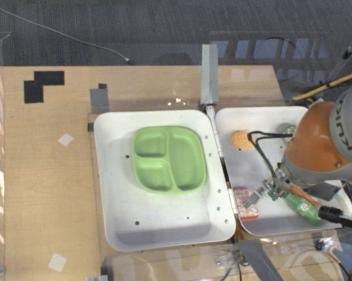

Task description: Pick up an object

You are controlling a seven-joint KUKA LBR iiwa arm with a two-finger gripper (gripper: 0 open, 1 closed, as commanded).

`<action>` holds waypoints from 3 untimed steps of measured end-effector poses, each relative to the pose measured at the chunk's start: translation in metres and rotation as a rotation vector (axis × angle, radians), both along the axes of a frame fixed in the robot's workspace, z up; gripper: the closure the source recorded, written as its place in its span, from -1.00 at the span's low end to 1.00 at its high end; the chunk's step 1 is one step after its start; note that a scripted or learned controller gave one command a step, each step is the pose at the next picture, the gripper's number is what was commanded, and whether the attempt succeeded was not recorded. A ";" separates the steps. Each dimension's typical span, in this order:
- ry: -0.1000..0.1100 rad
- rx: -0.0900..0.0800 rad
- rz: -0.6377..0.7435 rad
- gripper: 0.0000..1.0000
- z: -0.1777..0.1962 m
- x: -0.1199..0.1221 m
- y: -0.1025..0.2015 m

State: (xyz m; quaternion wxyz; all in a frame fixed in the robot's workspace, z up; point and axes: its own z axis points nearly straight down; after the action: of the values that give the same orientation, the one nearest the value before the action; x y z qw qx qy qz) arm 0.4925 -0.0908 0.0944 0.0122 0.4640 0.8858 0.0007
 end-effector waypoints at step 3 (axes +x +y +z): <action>0.014 0.022 -1.101 1.00 0.089 -0.004 0.082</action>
State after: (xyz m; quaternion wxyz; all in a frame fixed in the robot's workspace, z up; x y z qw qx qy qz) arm 0.4883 -0.0085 0.1839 -0.0001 0.8588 0.5123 0.0002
